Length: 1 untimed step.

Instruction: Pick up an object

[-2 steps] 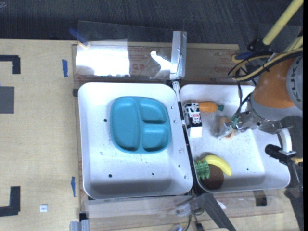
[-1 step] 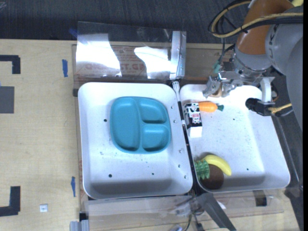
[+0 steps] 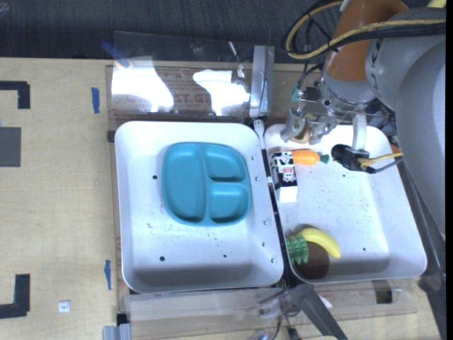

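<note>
I see the tool (image 3: 303, 128) over the right white shallow bin (image 3: 368, 211), approx. at its 11 o'clock. Open or closed, I cannot tell. A small orange plastic carrot (image 3: 306, 158) lies just at the tool's 6 o'clock. A yellow plastic banana (image 3: 322, 241) is at the bin's 7 o'clock.

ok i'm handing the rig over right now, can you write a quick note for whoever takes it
Gripper: at the far left corner of the right bin, just beyond the carrot; nothing visibly held.
Things: the carrot and a black-and-white box lie by that bin's left wall. The banana and a brown round item are in its near left corner. The blue divided plate is in the left bin.
Done: no object lifted.
Left: grasp one and lift it; the carrot looks closest.
</note>
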Tool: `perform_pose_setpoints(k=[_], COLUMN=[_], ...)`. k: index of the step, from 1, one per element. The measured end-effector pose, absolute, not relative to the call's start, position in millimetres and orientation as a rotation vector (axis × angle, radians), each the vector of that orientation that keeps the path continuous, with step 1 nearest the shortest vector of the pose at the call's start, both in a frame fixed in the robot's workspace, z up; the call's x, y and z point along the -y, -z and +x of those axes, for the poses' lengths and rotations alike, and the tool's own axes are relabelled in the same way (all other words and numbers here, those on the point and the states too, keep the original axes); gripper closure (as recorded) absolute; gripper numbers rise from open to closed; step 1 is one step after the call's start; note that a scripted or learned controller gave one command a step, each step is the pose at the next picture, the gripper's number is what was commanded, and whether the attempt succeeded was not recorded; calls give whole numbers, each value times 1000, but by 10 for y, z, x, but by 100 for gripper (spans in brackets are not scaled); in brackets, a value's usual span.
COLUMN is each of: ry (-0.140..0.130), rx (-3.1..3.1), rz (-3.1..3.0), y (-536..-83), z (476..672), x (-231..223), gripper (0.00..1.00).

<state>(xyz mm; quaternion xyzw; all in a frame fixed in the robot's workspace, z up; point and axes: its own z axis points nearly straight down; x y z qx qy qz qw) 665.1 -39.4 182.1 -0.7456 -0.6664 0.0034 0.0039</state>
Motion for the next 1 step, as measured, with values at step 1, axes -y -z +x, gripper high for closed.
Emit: perform_pose_setpoints(k=[1], ry=[-7], rx=[2113], rz=[-2319], y=[-1830], z=[6398], x=[299], gripper=[100])
